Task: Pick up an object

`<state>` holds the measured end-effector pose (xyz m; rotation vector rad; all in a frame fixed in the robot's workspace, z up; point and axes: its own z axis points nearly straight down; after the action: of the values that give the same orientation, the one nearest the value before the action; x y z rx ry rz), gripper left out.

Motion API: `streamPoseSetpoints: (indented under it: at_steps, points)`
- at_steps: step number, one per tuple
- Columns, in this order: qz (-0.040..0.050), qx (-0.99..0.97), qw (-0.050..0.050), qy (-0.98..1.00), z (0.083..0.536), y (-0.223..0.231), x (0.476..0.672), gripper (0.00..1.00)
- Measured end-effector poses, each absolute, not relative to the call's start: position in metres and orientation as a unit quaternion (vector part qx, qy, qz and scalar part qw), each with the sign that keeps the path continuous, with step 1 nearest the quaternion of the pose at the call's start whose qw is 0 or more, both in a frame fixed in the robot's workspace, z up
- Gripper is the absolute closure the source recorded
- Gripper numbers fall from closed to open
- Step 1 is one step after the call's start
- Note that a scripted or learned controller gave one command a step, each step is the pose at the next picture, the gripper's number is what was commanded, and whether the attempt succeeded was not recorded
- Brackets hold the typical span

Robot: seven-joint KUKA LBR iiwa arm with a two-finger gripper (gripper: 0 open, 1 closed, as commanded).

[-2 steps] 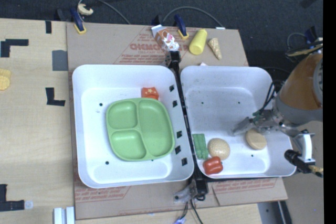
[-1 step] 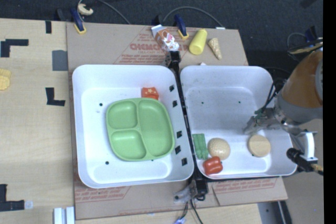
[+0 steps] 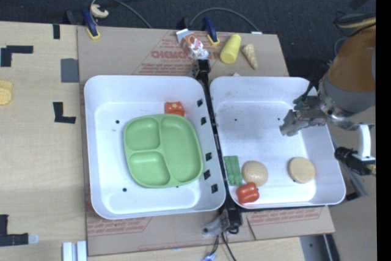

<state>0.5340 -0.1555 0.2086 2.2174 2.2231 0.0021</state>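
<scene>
In the right bin (image 3: 269, 85), several small objects lie near the front: a green flat piece (image 3: 231, 169), a tan round bun (image 3: 255, 172), a red pepper-like item (image 3: 247, 193) and a tan round cookie (image 3: 301, 169). My gripper (image 3: 292, 124) hangs over the right side of that bin, above and behind the cookie, with nothing visible in it. The arm's orange band (image 3: 357, 64) shows at the right edge. The left bin (image 3: 101, 101) holds a green divided plate (image 3: 163, 150) and a small red object (image 3: 174, 108) at its back.
Behind the bins on the cardboard lie a yellow bottle-like item (image 3: 230, 49), a tan cone (image 3: 250, 56) and a small wrapped packet (image 3: 190, 43). Clamps and cables sit along the back edge. The bins' shared wall (image 3: 211, 131) runs between them.
</scene>
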Motion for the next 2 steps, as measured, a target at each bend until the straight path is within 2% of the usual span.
streamPoseSetpoints:
  at_steps: [1, 2]
  points:
    - [0.0001, 0.706, 0.000, 0.708, 0.299, -0.081, 0.484, 1.00]
    - [0.0001, 0.706, 0.000, 0.708, 0.288, -0.005, 0.486, 1.00]
